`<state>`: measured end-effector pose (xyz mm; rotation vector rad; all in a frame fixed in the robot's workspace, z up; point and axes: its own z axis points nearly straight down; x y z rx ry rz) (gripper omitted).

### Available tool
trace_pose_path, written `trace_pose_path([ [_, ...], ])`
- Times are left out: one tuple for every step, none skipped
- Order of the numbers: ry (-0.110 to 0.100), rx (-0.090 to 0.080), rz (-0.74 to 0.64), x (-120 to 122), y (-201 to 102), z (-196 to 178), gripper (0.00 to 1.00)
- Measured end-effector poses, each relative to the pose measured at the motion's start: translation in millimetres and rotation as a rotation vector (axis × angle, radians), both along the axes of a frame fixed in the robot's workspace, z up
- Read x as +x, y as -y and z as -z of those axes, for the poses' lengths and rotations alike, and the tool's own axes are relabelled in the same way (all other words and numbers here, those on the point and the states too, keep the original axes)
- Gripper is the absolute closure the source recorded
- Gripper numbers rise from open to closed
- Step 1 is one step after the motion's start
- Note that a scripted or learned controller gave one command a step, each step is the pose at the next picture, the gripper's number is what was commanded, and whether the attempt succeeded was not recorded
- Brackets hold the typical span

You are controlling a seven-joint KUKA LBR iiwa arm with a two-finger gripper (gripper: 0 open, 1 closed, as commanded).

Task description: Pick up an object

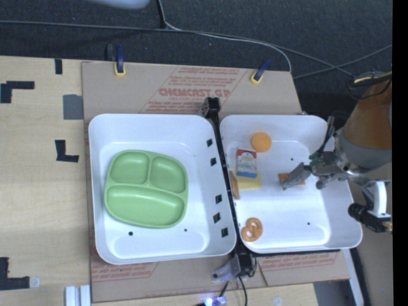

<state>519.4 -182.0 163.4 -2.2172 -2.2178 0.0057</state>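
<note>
I see the gripper [294,178] low over the right bin [331,231], fingers spread, pinching nothing. Orange ball [261,141] sits near the far wall; small carton [247,162] just beside it, resting on a yellow block [249,183]. Pretzel [252,229] near the front. Left bin [150,126] carries a green plate [146,189] (three compartments).

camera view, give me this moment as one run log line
gripper: over right bin, holding nothing seen | right bin: orange ball, box, pretzel | left bin: green tray
</note>
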Motion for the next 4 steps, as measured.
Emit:
trace_pose_path([
  [-0.001,0.0,0.0,0,-2,65,0.0],
  [0.003,0.0,-0.001,2,-2,51,1.0],
  [0.009,-0.002,0.0,-2,1,8,1.0],
  [0.011,-0.003,-0.001,-6,-3,-54,1.0],
])
